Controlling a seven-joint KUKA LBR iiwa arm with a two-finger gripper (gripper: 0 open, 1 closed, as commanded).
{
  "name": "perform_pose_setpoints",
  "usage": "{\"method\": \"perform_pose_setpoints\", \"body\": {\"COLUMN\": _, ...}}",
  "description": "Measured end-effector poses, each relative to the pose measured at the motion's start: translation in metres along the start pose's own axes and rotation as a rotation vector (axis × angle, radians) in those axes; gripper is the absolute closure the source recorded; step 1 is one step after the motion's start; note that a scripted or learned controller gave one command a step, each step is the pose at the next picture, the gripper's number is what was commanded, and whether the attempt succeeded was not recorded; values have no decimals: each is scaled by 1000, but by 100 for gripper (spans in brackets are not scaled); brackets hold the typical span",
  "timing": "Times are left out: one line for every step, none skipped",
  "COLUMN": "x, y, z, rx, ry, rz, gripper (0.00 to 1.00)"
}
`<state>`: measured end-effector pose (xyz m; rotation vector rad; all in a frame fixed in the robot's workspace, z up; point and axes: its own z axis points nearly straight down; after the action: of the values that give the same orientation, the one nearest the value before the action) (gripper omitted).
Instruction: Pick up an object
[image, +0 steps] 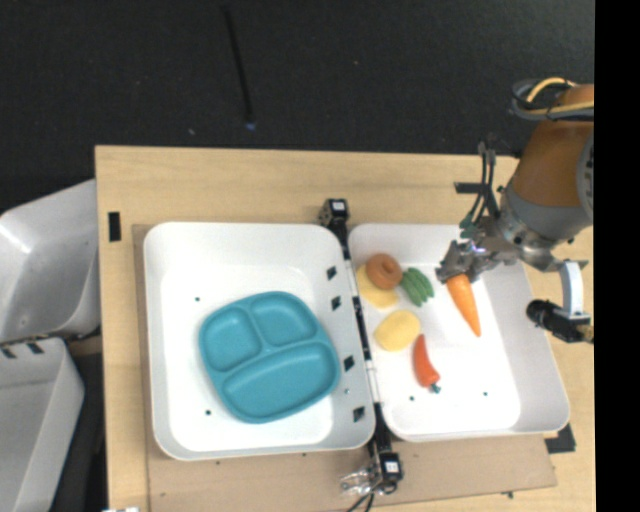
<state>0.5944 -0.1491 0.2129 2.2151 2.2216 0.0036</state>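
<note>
— Sitting in the left bin (170, 400), well apart from the action: a blue plate (268, 355). Worth chasing?
— Hardly. Lying in the right bin (520, 400), going rightward: brown ring (383, 270), green piece (418, 286), red chilli (425, 365), then carrot (465, 303).
— Hanging right at the carrot's far, thick end: gripper (462, 262). Open or closed, not showing clearly enough for telling.
— Suggesting centring on that thick end, straddling its width, descending squarely, avoiding nudging the green piece nearby.
</note>
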Motion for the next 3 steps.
{"method": "perform_pose_setpoints", "body": {"x": 48, "y": 8, "z": -9, "rx": 3, "ry": 2, "rz": -3, "gripper": 100}}
{"method": "perform_pose_setpoints", "body": {"x": 100, "y": -5, "z": -10, "rx": 5, "ry": 3, "rz": -3, "gripper": 100}}
{"method": "perform_pose_setpoints", "body": {"x": 160, "y": -4, "z": -8, "rx": 5, "ry": 2, "rz": -3, "gripper": 100}}
